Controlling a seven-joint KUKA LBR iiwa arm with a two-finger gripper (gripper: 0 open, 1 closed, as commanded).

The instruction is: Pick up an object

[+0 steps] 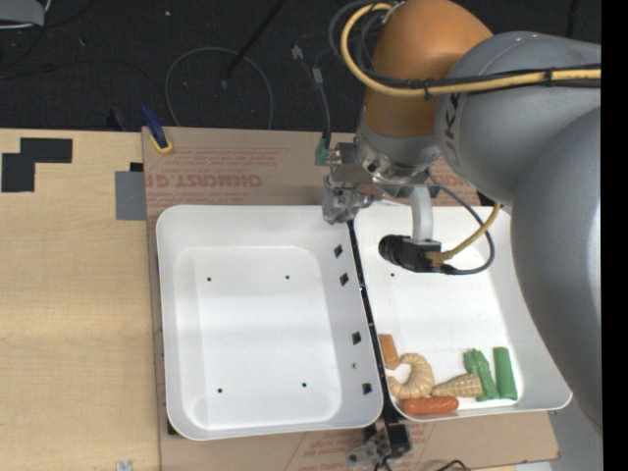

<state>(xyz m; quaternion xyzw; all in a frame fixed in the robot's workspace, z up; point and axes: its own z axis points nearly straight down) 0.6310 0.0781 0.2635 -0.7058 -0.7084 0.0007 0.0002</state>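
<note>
Hovering gripper (340, 207) above bin divider (355, 292)

Camera count: one fixed view
Position: above the bench, looking down at a slant
Facing: toward the bench's far edge, where dark floor and cables fill the top of the frame
Coverage: left bin (172, 263) whole, right bin (510, 292) partly hidden
Nearness: moderate; both bins span most of the frame's width
Obstruction: the arm (530, 145) enters from the right, close to the lens, large in frame
Shared area: one view, so no overlap to compare
</note>
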